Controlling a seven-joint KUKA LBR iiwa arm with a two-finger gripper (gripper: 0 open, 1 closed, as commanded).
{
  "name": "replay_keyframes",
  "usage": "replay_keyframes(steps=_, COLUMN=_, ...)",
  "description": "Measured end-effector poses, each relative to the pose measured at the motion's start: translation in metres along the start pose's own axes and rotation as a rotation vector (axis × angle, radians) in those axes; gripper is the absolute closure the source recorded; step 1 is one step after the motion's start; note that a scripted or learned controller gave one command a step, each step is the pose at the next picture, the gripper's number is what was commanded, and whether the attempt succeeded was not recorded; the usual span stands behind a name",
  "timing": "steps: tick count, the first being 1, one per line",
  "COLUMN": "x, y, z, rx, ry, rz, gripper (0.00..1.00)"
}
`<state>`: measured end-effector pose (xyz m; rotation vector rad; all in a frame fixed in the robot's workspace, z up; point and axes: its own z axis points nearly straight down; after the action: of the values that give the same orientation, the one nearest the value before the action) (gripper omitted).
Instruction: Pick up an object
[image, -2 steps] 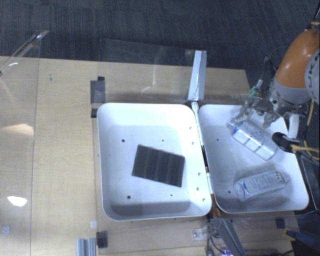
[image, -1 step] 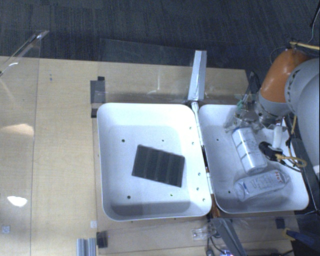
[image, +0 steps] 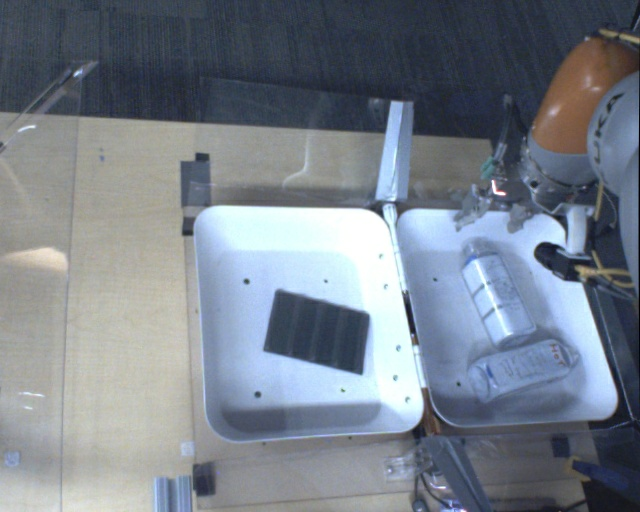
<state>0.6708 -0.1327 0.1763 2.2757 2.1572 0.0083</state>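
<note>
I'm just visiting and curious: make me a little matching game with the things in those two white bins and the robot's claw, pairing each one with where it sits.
Things:
1. dark ridged pad
2. upright-lying clear bottle
3. crosswise clear bottle
4. gripper

Places:
A. near end of the right bin
B. over the far edge of the right bin
C. middle of the left bin
D. middle of the right bin

Pairs: 1-C, 2-D, 3-A, 4-B
</note>
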Motion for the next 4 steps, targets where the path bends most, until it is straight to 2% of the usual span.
replay_keyframes(steps=1, x=0.004, y=0.0, z=-0.088, rx=-0.001, ry=-0.001, rz=-0.166, gripper=0.0)
replay_keyframes(steps=2, x=-0.033, y=-0.004, z=-0.097, rx=0.001, ry=-0.001, rz=0.117, gripper=0.0)
replay_keyframes(steps=3, x=-0.024, y=-0.057, z=-0.019, rx=0.005, ry=0.001, rz=-0.06, gripper=0.0)
replay_keyframes(steps=4, x=-0.03, y=-0.052, z=0.08, rx=0.002, ry=0.001, rz=-0.172, gripper=0.0)
